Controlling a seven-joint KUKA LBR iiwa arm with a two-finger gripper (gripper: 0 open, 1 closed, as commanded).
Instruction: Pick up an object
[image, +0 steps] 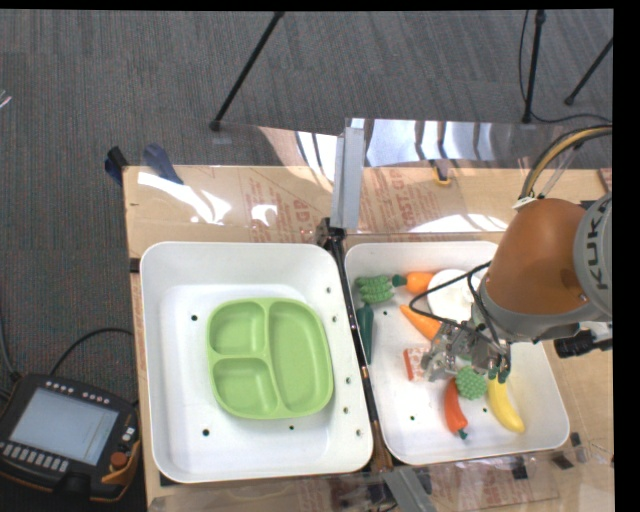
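Toys in right bin: a jumble of small play-food pieces lies in the right bin (530, 440): a yellow banana (505, 405), a red-orange chilli (455, 410), a green knobbly ball (470, 383), an orange carrot (421, 320), a leafy green piece (376, 289) and a dark green pod (365, 332) against the left wall.
Left bin: the left bin (170, 420) carries a green divided plate (270, 357), well apart from the toys.
Arm: the grey arm with its orange band (540, 262) reaches in from the right and hangs over the middle of the right bin.
Gripper: the gripper (458, 358) sits low among the toys, just beside the green knobbly ball and near the banana.
Finger state: cannot tell; the metal parts blur against a red-and-white piece (413, 362) beneath, and nothing is plainly seen between the fingers.
Likely target: probably the green knobbly ball or the red-and-white piece, judging by where the tool sits.
Risk one: the toys lie crowded, so a close could catch two at once or nudge the banana aside.
Risk two: a round knobbly ball may squirt out of a pinch that lands off centre.
Risk three: a flat piece on the bin floor may slide instead of lifting.
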